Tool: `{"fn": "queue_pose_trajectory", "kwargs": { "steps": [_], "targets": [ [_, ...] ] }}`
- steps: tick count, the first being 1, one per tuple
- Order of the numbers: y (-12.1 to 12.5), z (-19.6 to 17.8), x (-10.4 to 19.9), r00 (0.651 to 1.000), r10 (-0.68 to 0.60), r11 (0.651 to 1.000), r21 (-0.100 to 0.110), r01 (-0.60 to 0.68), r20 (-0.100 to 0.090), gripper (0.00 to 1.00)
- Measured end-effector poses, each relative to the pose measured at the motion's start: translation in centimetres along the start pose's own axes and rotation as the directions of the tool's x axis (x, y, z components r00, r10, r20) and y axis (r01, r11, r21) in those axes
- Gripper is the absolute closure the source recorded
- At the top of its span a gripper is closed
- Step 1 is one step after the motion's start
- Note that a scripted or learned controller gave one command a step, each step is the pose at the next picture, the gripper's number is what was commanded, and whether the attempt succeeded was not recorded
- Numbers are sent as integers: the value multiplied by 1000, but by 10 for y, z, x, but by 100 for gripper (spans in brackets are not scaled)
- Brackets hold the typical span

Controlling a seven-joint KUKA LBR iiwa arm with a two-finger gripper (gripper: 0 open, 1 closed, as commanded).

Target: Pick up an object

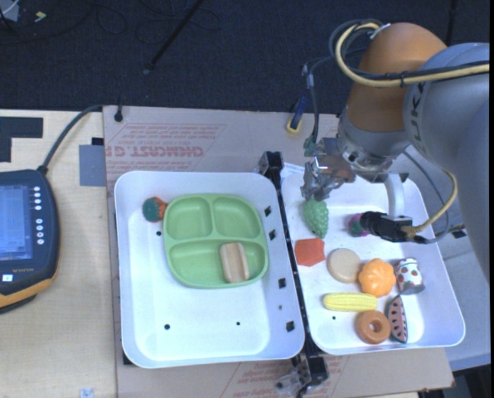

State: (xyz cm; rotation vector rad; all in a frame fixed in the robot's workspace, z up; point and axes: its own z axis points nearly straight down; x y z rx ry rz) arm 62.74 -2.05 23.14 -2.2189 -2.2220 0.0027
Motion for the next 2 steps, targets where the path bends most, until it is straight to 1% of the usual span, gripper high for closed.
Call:
{"fn": "queue_pose_trajectory", "kwargs": {
  "steps": [1,2],
  "targets": [
    [2,1,-2,1000,1,1000,-1,-1,1,100],
    [-11,14,-9,1000,2,1000,3,-2,0,100]
  ]
}}
